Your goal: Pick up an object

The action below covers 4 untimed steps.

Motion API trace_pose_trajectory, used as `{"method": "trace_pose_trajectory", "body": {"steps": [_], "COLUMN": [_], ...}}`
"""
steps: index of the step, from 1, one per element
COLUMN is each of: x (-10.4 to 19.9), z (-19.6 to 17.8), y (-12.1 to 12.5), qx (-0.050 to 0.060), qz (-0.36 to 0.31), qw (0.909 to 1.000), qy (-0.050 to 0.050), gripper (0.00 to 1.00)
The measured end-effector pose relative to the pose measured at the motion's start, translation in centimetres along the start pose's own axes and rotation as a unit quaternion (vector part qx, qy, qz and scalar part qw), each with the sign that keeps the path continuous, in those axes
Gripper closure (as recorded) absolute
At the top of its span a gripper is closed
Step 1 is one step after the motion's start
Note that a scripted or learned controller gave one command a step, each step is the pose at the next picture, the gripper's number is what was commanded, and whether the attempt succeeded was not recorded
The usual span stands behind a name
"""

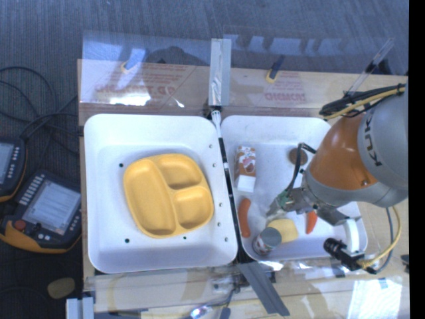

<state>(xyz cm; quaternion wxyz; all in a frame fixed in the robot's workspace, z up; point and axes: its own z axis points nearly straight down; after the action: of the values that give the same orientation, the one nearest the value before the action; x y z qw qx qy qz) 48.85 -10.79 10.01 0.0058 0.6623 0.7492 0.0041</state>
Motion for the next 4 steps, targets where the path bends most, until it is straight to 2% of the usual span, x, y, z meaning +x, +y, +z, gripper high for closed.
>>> {"method": "trace_pose_trajectory", "body": {"steps": [1,2,4], "x": [0.7,1.3,1.5], "z": [1.0,-3.0,-4.5], "y": [1.1,-0.4,-0.4], "qx": [0.004,0.010,0.014], "qz": [0.091,0.203,0.202], "qw": [0.9958,0.9790,0.9793], "qy": [0.000,0.000,0.000], "gripper": [1.00,1.00,1.00]}}
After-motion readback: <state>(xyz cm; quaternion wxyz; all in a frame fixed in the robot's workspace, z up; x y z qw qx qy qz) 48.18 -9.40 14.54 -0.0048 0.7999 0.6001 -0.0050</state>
